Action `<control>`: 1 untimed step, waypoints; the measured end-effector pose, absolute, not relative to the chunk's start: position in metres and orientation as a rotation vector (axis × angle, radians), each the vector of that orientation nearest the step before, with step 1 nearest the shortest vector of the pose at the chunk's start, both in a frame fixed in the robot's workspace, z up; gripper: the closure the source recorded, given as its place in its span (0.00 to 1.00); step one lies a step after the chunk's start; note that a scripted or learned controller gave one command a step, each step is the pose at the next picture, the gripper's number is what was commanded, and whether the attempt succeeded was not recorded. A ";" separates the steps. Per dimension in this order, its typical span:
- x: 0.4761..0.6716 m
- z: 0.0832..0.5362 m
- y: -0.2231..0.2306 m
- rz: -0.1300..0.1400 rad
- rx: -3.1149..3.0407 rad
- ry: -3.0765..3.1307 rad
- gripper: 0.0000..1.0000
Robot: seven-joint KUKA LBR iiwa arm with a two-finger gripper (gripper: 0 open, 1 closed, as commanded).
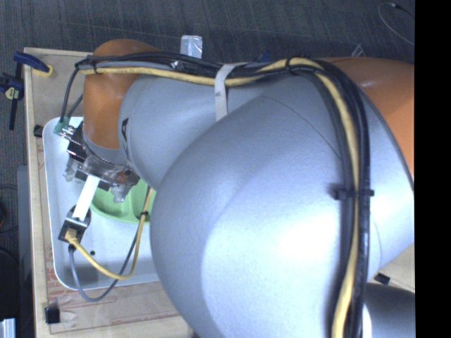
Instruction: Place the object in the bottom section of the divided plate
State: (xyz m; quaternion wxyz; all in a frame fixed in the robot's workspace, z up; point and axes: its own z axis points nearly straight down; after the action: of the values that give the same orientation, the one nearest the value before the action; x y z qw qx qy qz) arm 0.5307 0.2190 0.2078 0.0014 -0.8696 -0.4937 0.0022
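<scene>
My grey arm covers most of the camera view, reaching across to the left bin (pixel 56 189). A light green divided plate (pixel 116 204) lies in that bin, and only a small part of it shows beneath the wrist. My gripper (pixel 120 182) hangs right over the plate's visible part. The arm hides the rest of the plate, and I cannot make out any object at the gripper.
The left bin's white rim (pixel 51 210) runs down the left side, with the wooden bench edge (pixel 32 189) beyond it. Blue clamps (pixel 32 62) sit at the bench's far left corner. The arm hides the right bin.
</scene>
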 end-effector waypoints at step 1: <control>0.529 0.216 0.221 0.019 -2.719 -1.563 1.00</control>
State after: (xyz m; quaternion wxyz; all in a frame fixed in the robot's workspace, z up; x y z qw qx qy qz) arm 0.5292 0.2213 0.2160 0.0026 -0.8669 -0.4985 0.0059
